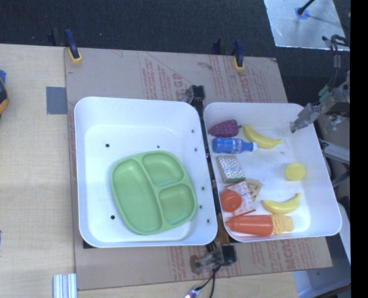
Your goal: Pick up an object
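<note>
1. The right bin [314, 166] holds the candidates: a purple piece [224, 128], blue bottle [231, 145], two bananas, a yellow ball [295, 171], a patterned box [230, 167], a tomato-like piece [230, 200] and an orange carrot-like piece [251, 225].
2. They look like light, stiff plastic toys, smooth and likely slippery.
3. The yellow ball lies apart from the rest, so it seems easiest to reach, though it may roll; the far banana [262, 137] offers a narrow middle to pinch across.
4. The claw [298, 121] hangs over the bin's far right edge; it is small and blurred, so I cannot tell its state.
5. The arm is cut off at the right, and the near-left toys overlap.
6. The left bin [90, 166] holds a green tray [154, 192].
</note>
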`<state>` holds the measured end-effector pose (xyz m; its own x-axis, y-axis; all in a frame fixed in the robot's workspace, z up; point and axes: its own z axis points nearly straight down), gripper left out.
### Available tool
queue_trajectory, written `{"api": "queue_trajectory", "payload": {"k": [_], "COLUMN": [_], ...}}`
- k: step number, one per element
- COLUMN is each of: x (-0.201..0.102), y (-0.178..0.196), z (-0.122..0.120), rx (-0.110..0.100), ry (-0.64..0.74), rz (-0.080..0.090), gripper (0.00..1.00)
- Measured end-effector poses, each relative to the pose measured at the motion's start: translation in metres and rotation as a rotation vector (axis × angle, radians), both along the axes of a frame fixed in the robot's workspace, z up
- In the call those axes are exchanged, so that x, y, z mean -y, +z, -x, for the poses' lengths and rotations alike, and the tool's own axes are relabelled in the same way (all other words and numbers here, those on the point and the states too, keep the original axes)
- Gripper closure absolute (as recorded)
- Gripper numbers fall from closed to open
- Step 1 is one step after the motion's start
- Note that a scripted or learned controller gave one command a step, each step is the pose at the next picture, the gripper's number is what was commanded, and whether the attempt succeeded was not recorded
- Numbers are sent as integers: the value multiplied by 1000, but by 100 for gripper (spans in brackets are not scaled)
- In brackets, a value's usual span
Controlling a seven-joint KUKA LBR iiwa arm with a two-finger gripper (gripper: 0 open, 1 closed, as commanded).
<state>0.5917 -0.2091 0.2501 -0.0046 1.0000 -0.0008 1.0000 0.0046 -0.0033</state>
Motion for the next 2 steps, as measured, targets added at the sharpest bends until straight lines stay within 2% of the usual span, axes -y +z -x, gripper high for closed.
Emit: {"api": "queue_trajectory", "payload": {"k": [1,2], "x": [1,-88], "y": [-160,-159], "z": [-53,-51], "rx": [-4,-4], "ry": [2,3], "rz": [-2,-1], "gripper": [0,0]}}
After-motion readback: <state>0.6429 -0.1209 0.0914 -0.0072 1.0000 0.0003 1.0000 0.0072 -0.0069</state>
